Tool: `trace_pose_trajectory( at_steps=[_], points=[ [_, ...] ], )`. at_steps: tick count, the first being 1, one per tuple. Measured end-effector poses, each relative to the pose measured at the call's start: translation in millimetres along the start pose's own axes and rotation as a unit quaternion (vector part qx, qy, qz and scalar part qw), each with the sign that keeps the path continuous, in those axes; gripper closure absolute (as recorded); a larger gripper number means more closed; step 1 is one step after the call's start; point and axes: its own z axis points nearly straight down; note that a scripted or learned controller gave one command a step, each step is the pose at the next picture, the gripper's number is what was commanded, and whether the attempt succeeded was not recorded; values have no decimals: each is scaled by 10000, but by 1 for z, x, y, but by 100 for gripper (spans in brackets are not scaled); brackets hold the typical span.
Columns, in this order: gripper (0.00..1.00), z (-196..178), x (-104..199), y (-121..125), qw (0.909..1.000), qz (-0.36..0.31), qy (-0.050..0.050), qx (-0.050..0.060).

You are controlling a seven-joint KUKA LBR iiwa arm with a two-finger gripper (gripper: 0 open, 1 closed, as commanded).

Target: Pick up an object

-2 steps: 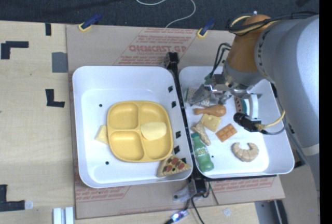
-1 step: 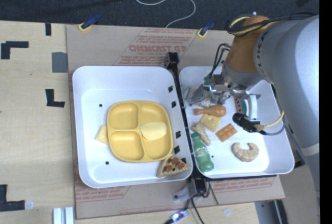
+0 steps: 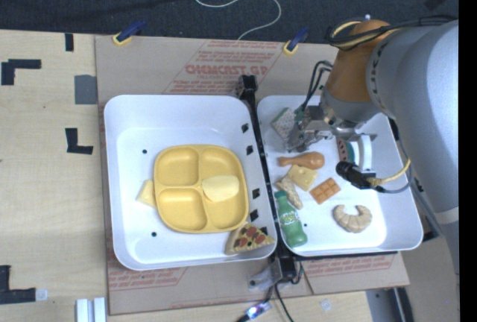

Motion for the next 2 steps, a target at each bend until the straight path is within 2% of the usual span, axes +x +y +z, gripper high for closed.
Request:
trace_pose_trajectory(
  at_steps=[2],
  points=[
    [100,-88,-1,-10,10000,13,1,-35]
  ],
)
